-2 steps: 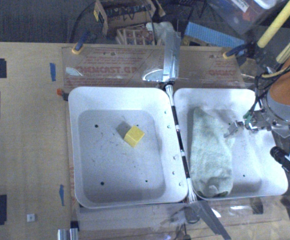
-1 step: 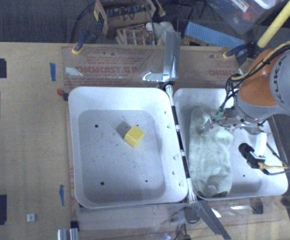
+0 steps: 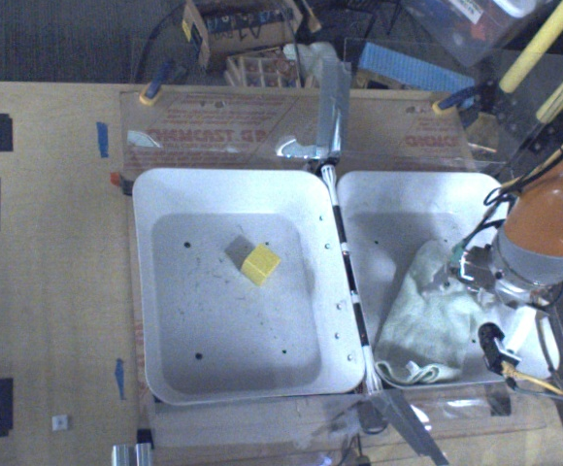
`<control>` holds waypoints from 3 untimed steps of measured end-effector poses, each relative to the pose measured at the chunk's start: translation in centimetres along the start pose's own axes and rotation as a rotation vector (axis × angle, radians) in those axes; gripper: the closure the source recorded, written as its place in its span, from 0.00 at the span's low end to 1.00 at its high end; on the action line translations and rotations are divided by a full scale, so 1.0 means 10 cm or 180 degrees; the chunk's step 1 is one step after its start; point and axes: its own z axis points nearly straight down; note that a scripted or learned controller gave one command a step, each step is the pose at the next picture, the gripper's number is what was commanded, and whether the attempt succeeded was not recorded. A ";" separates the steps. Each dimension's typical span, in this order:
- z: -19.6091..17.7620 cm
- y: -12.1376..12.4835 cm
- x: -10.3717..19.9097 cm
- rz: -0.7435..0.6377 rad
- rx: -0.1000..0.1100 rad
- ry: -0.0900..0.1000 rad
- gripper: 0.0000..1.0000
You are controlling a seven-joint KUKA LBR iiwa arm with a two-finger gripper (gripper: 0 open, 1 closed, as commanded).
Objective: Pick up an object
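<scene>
Pale crumpled cloth in right bin, end effector above it, grip unclear, yellow block in left bin

block – in left bin | cloth – in right bin

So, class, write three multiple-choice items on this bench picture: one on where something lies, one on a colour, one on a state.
1. Where does the small block lie?
A. left bin
B. right bin
C. on the bench

2. What colour is it?
A. blue
B. yellow
C. red

3. How does the cloth lie?
A. folded flat
B. crumpled
C. hung over the rim

Key: 1 A, it sits on the floor of the left bin; 2 B, its faces show yellow; 3 B, it is bunched in the right bin beside the gripper.
</scene>
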 end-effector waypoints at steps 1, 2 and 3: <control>-0.11 0.02 0.01 0.0003 -0.0017 0.0005 1.00; -0.95 -0.15 0.76 -0.0693 0.0022 -0.0002 1.00; -0.94 -0.29 1.35 -0.0400 0.0021 -0.0005 1.00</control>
